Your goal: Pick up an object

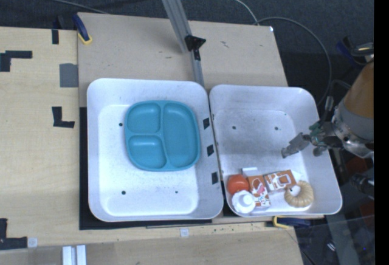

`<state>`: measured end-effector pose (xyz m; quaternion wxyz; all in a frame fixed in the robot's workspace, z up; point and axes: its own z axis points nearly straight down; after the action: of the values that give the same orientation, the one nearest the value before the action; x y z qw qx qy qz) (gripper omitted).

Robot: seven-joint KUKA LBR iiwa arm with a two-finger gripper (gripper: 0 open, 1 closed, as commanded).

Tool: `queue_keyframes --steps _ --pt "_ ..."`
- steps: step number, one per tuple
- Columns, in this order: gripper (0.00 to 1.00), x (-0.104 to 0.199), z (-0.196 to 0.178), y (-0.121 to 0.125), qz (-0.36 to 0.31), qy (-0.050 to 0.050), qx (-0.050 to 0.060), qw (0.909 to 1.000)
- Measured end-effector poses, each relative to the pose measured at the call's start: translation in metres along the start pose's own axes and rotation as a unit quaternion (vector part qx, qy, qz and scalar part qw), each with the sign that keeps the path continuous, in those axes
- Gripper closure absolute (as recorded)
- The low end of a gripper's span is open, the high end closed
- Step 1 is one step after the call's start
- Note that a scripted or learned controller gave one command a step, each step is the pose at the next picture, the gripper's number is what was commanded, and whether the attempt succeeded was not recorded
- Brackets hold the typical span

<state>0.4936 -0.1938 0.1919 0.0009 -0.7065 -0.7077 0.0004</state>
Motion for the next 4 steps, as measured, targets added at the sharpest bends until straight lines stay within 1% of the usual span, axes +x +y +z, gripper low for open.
queue_keyframes --steps 1,2,3,4 --pt "0.00 0.000 0.000 0.000 0.000 0.000 0.000 1.0000" --pt "0.00 -0.001 0.044 0.000 0.000 0.000 0.002 1.0000" --pt "0.00 0.000 0.098 -0.002 0.000 0.001 0.003 1.0000" --pt "1.00 0.000 0.085 0.000 0.000 0.001 0.001 1.0000"
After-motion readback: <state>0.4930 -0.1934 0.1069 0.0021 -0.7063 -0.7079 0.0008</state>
